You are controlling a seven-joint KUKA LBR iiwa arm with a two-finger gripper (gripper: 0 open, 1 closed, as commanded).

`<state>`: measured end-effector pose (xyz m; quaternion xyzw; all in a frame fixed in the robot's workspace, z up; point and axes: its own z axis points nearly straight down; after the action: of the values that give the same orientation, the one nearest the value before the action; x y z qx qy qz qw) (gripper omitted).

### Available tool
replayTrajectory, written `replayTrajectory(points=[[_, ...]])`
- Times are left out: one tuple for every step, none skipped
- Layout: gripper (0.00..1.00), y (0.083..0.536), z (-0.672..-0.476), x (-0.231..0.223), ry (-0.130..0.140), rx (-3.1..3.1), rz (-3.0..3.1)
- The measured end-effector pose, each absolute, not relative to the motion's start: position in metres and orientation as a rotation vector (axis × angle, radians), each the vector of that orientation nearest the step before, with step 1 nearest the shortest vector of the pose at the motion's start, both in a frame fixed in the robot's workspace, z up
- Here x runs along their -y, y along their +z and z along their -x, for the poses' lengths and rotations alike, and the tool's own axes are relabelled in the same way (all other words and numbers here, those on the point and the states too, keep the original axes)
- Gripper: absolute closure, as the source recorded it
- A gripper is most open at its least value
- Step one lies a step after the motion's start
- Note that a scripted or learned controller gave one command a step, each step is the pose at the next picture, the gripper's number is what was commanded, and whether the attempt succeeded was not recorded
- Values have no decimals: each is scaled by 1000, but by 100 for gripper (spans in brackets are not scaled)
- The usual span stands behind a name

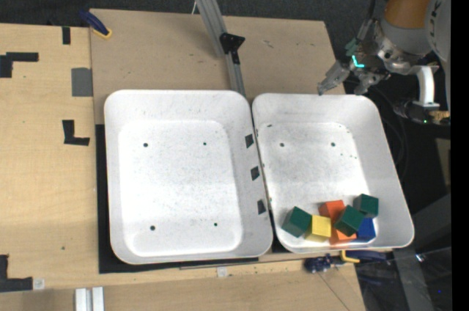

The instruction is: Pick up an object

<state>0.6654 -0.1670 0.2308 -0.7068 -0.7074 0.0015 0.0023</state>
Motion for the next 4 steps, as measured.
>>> replayTrajectory(points=[[0, 234, -666, 167, 4, 2223, 2219], [0, 189, -663, 169, 7, 2220, 2218], [0, 145, -660, 164, 7, 2221, 2216], [0, 90, -658, 163, 8, 2221, 2215]])
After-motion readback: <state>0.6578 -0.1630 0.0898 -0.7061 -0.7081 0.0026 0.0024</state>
